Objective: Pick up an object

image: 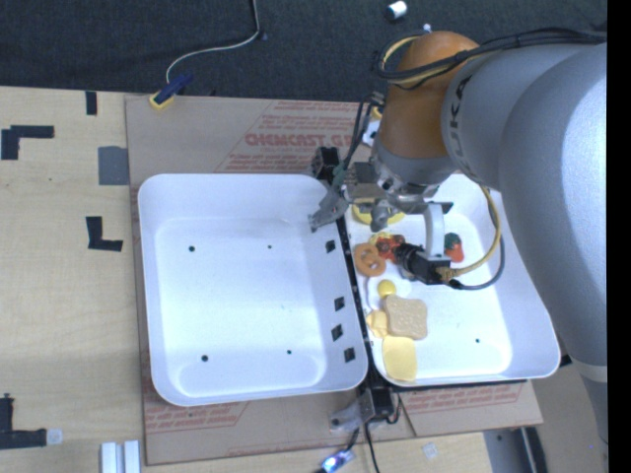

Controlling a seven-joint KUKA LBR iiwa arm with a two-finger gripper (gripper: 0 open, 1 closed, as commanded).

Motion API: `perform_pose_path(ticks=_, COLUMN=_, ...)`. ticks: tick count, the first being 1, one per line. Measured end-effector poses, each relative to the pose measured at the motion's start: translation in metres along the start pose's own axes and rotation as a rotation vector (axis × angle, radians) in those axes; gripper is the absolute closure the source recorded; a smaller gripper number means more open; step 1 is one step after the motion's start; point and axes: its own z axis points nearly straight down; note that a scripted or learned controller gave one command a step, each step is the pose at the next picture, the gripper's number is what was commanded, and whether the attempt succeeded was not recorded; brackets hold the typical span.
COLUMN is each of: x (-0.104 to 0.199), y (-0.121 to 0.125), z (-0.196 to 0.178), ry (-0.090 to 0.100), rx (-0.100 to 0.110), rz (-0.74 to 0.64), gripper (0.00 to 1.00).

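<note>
Arm came in from the right, covering the upper part of the right bin; lower half of that bin had open floor toward its right rim. Left bin showed bare white floor, plenty of room. Gripper hung over the right bin's upper left, near the divider where the two bins met; whether its jaws were spread or closed could not be told. Objects lay just below it along the right bin's left wall: an orange pretzel-shaped piece closest, a small yellow ball, a toast slice, a pale yellow piece lowest. A red item sat beside the wrist cabling.
</note>
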Motion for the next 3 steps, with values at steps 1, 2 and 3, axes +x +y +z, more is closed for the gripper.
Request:
perform_pose_path(ticks=1, x=-0.117, y=-0.001, z=0.042, ry=-0.004, rx=0.003, rz=0.013, gripper=0.0)
perform_pose_path(ticks=2, x=-0.109, y=0.029, z=0.103, ry=-0.002, rx=0.001, rz=0.001, gripper=0.0)
perform_pose_path(ticks=3, x=-0.115, y=0.057, z=0.099, ry=0.0, rx=-0.002, rz=0.002, gripper=0.0)
